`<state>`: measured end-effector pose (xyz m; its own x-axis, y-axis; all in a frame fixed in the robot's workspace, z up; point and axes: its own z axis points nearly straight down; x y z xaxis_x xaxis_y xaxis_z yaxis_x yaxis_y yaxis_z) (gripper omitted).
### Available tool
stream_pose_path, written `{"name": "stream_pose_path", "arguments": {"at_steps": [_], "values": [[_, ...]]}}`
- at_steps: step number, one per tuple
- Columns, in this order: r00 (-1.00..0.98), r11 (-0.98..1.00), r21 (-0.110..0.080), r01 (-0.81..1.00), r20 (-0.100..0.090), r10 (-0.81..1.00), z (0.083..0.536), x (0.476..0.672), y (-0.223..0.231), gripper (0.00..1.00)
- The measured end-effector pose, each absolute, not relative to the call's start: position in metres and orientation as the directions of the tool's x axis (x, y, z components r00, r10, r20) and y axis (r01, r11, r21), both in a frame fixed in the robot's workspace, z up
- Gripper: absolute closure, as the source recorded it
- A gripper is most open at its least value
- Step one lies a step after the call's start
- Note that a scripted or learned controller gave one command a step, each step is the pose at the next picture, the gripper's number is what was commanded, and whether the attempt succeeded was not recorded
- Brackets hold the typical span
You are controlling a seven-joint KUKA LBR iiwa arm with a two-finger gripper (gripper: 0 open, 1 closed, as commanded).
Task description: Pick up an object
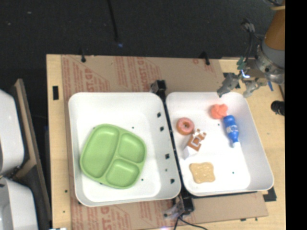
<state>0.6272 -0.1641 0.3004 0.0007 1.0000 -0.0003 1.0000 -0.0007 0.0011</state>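
From above, the gripper (238,84) hangs spread open and holding nothing over the right bin's (256,150) far edge. Near that edge lie a pink toy (218,110), blue bottle (230,129) and donut (185,126).

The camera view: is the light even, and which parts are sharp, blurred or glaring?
In the camera view the light is soft and even; the white right bin looks bright but keeps its detail, the background above the bench is almost black, the green divided plate and blue bottle are fairly sharp, and the claw is small and slightly blurred at the bin's far right corner.
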Motion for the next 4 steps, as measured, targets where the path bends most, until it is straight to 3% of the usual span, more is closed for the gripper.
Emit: {"name": "stream_pose_path", "arguments": {"at_steps": [3,4], "values": [[0.001,-0.001,-0.003,1.000,0.000,1.000,0.152,0.630,-0.172,0.00],[0.001,-0.001,0.002,1.000,0.000,1.000,0.166,0.631,-0.172,1.00]]}}
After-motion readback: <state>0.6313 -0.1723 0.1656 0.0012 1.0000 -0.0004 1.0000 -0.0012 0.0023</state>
